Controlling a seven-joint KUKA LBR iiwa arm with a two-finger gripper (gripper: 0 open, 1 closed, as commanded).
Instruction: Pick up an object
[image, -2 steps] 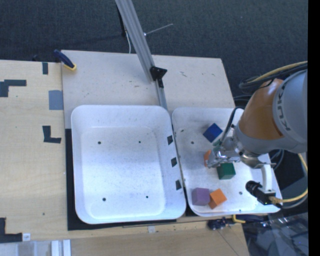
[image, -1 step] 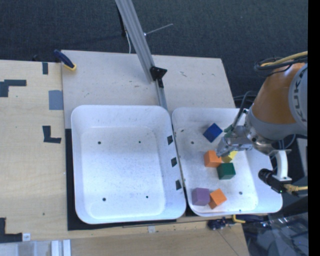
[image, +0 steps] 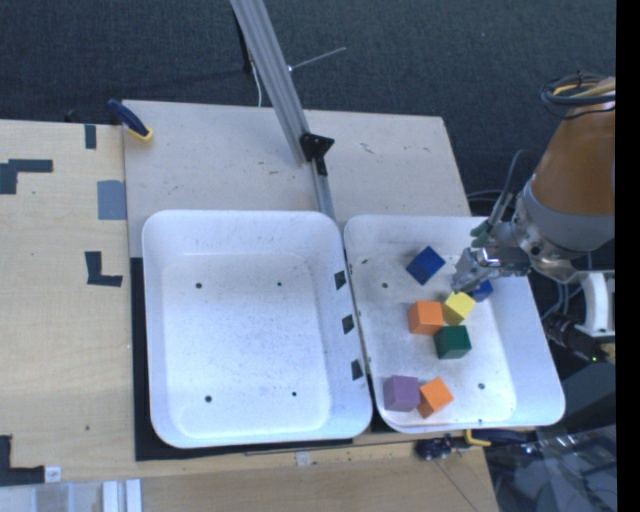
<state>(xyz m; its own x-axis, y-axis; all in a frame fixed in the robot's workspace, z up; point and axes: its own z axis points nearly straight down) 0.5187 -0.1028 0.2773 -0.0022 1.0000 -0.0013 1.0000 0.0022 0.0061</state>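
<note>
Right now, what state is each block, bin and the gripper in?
Blue cube: resting alone in the right bin.
Yellow cube: touching orange cube and green cube.
Purple cube: beside second orange cube.
Left bin: flat on bench.
Gripper: hovering low above the yellow cube.

blocks (image: 440, 328) crowd right bin (image: 520, 400).

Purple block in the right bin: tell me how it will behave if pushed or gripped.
The purple block looks like a stiff cube with flat faces, so it should slide rather than roll. It touches an orange block, so a push toward that side would likely shove both. It sits near the bin wall, which may crowd the tool.
</note>
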